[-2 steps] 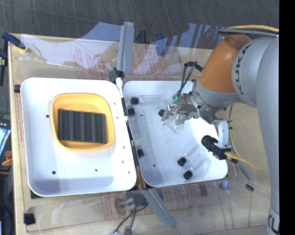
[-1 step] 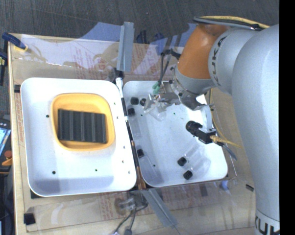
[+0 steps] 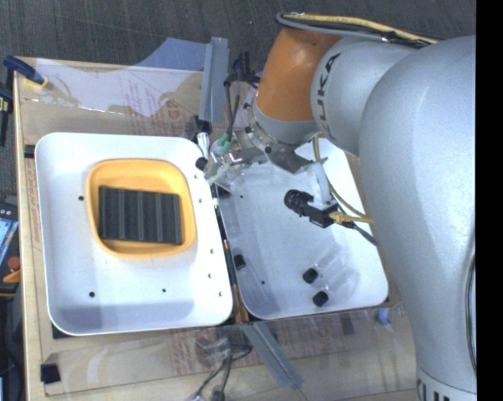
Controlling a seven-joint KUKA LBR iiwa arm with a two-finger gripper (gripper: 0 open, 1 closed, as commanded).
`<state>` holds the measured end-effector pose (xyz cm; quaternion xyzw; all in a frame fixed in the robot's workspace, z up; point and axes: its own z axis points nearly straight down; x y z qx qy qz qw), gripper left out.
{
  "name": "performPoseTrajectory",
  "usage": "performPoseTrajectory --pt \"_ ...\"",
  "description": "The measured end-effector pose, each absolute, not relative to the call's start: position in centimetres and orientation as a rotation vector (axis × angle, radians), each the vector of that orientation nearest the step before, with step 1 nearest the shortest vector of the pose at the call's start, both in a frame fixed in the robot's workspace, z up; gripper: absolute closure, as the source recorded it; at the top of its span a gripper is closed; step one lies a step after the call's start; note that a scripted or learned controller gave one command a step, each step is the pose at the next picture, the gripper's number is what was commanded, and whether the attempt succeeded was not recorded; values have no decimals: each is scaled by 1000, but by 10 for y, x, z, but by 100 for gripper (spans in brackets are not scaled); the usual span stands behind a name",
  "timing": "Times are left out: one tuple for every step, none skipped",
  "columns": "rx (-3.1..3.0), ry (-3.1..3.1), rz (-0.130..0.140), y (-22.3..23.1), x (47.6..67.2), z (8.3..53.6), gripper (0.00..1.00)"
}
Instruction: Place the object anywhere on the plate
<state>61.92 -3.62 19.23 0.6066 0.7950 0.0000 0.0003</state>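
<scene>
The hand (image 3: 222, 159) is hovering at frame centre; its opening cannot be determined. Any object carried is risking missing the yellow plate (image 3: 139, 174).

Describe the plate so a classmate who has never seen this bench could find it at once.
Start with the two white bins and take the left bin. On its floor lies the plate, rounded and yellow-orange with a dark ribbed centre. Nothing else there is coloured.

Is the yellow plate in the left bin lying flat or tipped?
Flat. The yellow plate rests level on the left bin's floor, rim even all round, its dark ribbed centre facing up.
</scene>
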Motion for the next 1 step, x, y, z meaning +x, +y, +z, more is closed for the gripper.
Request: performPoseTrajectory --pt "1906 2497 0 -36 619 192 0"
